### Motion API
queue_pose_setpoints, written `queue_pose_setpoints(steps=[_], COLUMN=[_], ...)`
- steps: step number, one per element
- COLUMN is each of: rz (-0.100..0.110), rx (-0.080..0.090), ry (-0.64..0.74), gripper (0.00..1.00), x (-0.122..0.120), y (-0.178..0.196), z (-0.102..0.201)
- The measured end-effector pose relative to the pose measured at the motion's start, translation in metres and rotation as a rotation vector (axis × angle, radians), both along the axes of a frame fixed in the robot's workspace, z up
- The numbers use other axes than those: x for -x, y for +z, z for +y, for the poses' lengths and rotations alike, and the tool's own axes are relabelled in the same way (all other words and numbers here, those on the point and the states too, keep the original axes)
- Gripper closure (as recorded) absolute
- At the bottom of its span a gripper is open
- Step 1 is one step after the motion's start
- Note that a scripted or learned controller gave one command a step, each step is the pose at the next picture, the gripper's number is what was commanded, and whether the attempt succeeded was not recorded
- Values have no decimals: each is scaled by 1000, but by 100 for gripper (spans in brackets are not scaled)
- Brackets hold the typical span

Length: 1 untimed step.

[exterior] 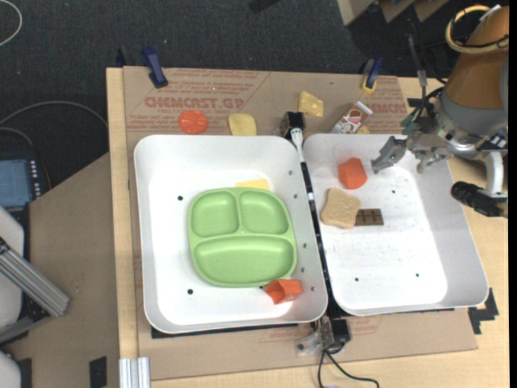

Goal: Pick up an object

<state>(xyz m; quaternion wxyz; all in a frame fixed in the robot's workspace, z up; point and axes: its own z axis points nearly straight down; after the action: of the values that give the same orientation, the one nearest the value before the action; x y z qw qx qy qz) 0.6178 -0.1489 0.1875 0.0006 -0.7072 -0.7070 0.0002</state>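
My gripper (405, 158) hangs over the far edge of the right bin (428, 273), its two fingers spread and nothing between them: it is open. Its left finger (387, 155) is just right of a red-orange piece (351, 173) lying in that bin. Nearer the front lie a slice of toast (340, 208) and a small brown chocolate bar (370, 217) beside it. The grey arm with its orange band (478, 71) comes in from the upper right.
The left bin (157, 217) holds a green divided plate (241, 237), a yellow slice (253, 185) behind it and an orange block (283, 290) in front. Behind the bins lie an orange disc (193, 122), yellow pieces (242, 124) and a small carton (350, 120).
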Motion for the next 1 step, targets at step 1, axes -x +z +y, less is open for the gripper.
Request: queue_pose_setpoints(steps=[1], rz=[-2], rx=[0], ry=[6], gripper=[0], x=[-50], y=[-89], z=[45])
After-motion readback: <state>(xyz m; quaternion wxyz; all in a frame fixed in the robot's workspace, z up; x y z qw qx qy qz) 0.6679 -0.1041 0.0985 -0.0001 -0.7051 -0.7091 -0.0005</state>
